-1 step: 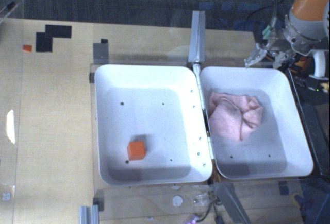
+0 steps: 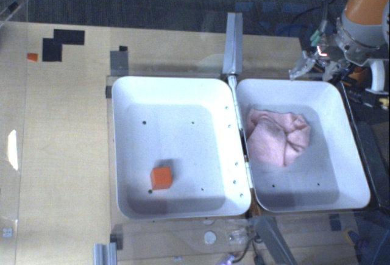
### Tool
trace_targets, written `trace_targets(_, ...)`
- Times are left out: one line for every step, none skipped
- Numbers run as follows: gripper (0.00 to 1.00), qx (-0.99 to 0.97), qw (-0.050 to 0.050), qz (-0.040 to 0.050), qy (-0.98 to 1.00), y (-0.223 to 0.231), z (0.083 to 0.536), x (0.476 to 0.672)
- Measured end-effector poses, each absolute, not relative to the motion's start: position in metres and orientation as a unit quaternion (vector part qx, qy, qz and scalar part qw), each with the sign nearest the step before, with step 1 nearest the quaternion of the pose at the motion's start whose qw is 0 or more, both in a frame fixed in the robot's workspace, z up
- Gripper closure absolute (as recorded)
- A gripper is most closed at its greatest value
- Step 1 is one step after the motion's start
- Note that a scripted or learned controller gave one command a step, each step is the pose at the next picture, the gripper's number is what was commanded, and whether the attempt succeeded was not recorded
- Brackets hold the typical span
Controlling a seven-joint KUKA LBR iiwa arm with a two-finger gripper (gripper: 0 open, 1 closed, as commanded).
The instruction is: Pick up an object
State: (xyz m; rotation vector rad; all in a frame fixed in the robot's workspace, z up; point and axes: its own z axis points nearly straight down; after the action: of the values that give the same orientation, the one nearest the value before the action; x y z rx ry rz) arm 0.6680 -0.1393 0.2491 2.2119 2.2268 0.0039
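1 orange cube [image 2: 161, 177] sits square in left bin [image 2: 131, 105].

No legible text, label, brand, number or sign was found anywhere in the camera view. The black patches [image 2: 61, 42] and the small orange square [image 2: 32, 57] on the worktop [image 2: 61, 154] carried no lettering. The two white bins [image 2: 177, 90] bore no markings that could be read.

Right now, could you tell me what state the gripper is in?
Gripper: above the far rim of the right bin, holding nothing; open or closed cannot be told.
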Motion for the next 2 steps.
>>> trace_targets(0.00,0.686,0.001,0.0008,0.728,-0.144,0.106,0.670)
trace_targets(0.00,0.696,0.006,0.0034,0.718,-0.160,0.090,0.600)
